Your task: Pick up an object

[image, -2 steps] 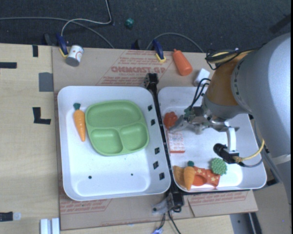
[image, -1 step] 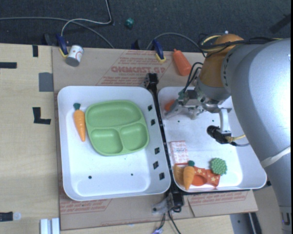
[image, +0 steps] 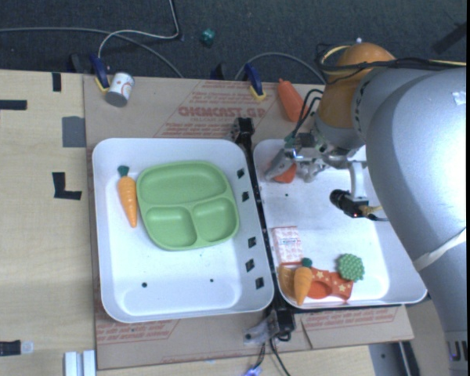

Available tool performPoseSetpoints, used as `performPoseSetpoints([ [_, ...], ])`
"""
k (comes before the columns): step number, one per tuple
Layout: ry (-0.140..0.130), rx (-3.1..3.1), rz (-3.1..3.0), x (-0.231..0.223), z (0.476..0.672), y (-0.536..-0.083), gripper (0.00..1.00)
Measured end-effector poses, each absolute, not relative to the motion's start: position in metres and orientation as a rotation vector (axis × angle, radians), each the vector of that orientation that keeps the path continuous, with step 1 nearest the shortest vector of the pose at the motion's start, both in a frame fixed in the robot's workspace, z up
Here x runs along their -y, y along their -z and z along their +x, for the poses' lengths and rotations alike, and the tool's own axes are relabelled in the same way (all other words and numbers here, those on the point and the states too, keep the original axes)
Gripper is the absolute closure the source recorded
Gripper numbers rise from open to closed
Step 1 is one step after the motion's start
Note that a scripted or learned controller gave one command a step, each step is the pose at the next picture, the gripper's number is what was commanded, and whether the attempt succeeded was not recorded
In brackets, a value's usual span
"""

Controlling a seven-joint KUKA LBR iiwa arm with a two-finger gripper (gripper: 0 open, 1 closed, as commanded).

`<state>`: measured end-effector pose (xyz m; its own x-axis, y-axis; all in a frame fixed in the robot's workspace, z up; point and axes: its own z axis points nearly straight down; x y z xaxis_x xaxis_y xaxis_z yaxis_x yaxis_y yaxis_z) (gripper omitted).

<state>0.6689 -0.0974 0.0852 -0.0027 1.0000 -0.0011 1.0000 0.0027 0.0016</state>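
Note:
My gripper (image: pixel 291 165) is low over the far left corner of the right bin (image: pixel 376 241). A small red-orange object (image: pixel 284 176) lies right at its tip, partly covered by it; whether it is held cannot be made out. At the right bin's near edge lie a small carrot toy (image: pixel 301 282), a red piece (image: pixel 333 286) and a green round piece (image: pixel 350 267). A white and red packet (image: pixel 287 243) rests near that bin's left wall.
The left bin (image: pixel 110 280) holds a green divided plate (image: pixel 189 204) and a carrot (image: pixel 128 198) beside it. An orange object (image: pixel 289 100) lies on the cardboard behind the bins. A white cylinder (image: pixel 120 88) sits at the back left. The arm covers the right bin's far right side.

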Motion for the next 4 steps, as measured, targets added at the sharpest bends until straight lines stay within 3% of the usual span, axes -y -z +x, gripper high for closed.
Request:
performPoseSetpoints([
  [4,0.003,-2.221,2.217,0.0952,0.6686,-0.0851,0.00],
])
